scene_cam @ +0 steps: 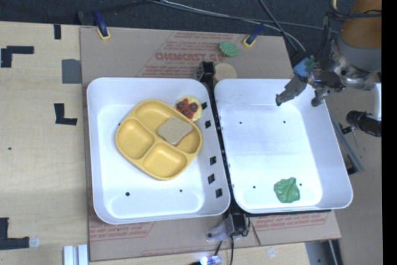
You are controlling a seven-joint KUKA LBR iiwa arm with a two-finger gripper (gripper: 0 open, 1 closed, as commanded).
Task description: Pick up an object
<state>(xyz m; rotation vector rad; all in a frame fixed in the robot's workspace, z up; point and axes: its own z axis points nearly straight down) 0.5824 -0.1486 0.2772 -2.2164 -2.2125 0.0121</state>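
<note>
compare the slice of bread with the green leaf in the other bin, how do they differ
The bread slice is tan and squarish; the green leaf is ruffled and irregular. The bread slice lies on the yellow divided plate in the left bin; the green leaf lies directly on the right bin's floor. Both lie flat.

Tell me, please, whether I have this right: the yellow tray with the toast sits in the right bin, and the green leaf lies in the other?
Not quite: the camera view shows the yellow tray with the toast in the left bin; the green leaf lies in the other.

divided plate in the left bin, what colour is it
Yellow. The divided plate shows plainly in the camera view, with a tan slice lying on it.
</note>
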